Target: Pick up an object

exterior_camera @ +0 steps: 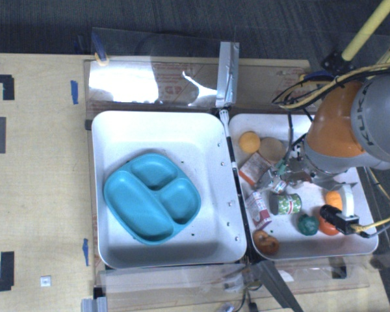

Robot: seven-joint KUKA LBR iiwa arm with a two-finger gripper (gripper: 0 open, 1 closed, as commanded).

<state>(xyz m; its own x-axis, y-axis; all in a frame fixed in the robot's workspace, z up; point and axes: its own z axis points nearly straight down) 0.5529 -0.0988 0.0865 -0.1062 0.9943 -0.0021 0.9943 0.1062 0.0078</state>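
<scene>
Two white bins sit side by side on the tabletop. Down in the right bin (367, 242) the tool (283, 174) hangs low over the clutter. A green can (288, 204) lies just below it, an orange ball (249, 142) up to its left. Far left, a blue divided plate (152, 196) rests in the left bin (117, 132).
</scene>
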